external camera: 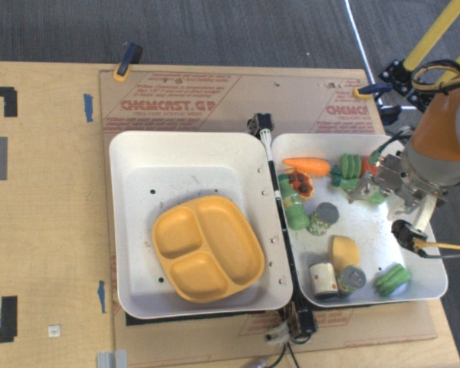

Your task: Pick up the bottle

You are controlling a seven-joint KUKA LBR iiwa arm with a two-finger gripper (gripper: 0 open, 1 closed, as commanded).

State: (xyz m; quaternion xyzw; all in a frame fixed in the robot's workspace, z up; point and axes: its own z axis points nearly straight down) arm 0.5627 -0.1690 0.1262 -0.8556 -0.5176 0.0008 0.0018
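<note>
Grey gripper hovers at two o'clock in the right bin — claw state untellable — approaching; next, reach the likely bottle at six o'clock.

My tool hangs over the right bin's far right part, beside green toys and an orange carrot. A small white bottle lies near the front wall by a yellow wedge. The left bin holds a yellow divided plate on my desk.
</note>
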